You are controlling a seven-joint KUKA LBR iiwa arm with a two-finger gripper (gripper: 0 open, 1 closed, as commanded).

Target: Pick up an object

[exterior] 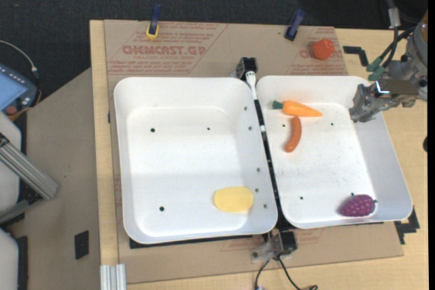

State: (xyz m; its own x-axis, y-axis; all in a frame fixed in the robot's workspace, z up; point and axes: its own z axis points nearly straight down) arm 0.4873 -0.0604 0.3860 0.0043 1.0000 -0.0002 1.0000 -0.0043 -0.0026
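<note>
In the right bin (pixel 380 146) an orange carrot (pixel 299 109) with a green top lies at the back, and a reddish sausage (pixel 293 134) lies just in front of it. A bunch of purple grapes (pixel 357 205) rests in that bin's near right corner. A yellow lemon-like piece (pixel 234 199) lies at the front right of the left bin (pixel 136 166). My gripper (pixel 363 109) hangs over the right bin's far right edge, well right of the carrot, and nothing shows between its fingers.
An orange-red object (pixel 323 49) sits on the brown board behind the right bin. Blue clamps (pixel 154 21) (pixel 295 24) hold the board's back edge. A black divider (pixel 259 125) runs between the bins.
</note>
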